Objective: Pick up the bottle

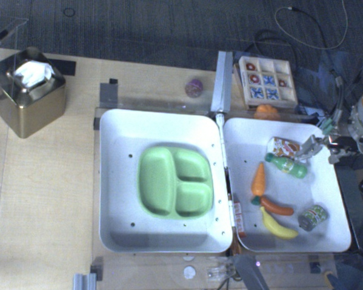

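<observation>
At the far left of the bench stands a brass-coloured box (27, 98) with something white crumpled inside it. Next comes the left bin (110, 228), and in its middle lies a green divided tray (176, 181) with three compartments. Behind the bins, near the metal post between them, sits a small purple ball (194, 87), and further right a tic-tac-toe board (268, 82) with an orange thing just in front of it.

The right bin (340, 237) carries the rest — a carrot (259, 180) standing roughly upright near its left side, a red-orange sausage-like piece (278, 207) below it, a yellow banana (278, 227) touching that piece, and a small can (312, 217) on its side near the right wall. The bottle (286, 165), green with a white cap end, lies on its side in the upper part of this bin, just beside a printed packet (284, 145).

The gripper (309, 147) hangs just above the bottle's right end, by the packet; whether its jaws are apart or together cannot be told, and nothing is seen between them
</observation>
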{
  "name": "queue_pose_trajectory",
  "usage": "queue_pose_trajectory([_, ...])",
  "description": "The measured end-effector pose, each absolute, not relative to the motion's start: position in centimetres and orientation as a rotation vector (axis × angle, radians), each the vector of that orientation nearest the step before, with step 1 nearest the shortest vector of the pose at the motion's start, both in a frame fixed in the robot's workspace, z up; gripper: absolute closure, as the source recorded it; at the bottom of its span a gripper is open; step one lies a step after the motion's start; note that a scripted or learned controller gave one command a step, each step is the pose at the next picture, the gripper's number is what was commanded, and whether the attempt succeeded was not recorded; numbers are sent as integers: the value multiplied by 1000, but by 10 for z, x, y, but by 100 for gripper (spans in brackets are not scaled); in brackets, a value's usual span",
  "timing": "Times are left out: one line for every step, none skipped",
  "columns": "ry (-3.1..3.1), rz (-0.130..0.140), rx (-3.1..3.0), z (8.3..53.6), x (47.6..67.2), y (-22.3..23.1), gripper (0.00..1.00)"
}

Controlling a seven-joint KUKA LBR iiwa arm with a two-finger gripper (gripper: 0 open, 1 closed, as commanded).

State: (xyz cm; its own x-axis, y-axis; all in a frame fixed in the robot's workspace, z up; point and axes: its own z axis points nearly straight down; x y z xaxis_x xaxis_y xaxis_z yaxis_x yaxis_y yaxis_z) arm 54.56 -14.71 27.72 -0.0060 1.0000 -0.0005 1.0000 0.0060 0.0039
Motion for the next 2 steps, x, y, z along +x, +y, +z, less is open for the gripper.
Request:
queue_pose_trajectory([2140, 8, 2291, 331, 583, -129, 0])
queue_pose_trajectory([2006, 2, 2417, 159, 600, -158, 0])
